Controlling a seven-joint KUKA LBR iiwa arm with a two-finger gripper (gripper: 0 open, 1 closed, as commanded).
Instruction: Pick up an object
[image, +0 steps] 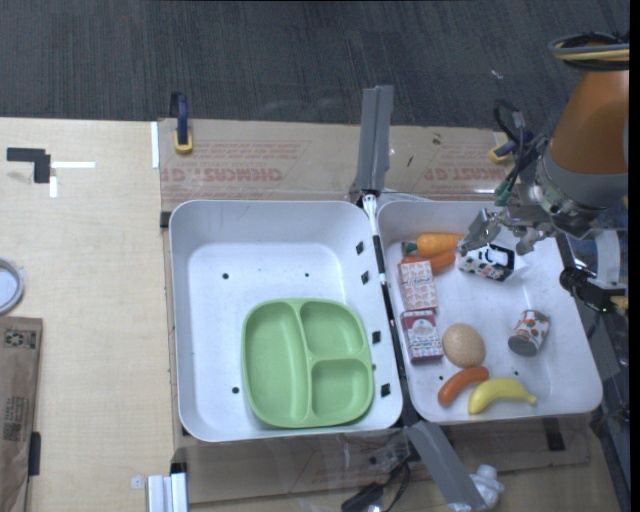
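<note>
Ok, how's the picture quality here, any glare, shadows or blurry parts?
Camera view: even, soft light with only faint shadows under the green plate; the white bins look bright but not blown out; the gripper and the small items in the right bin are slightly soft, with print unreadable.

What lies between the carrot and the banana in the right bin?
In the camera view, the egg lies between the carrot and the banana, with the sausage beside the banana.
</note>
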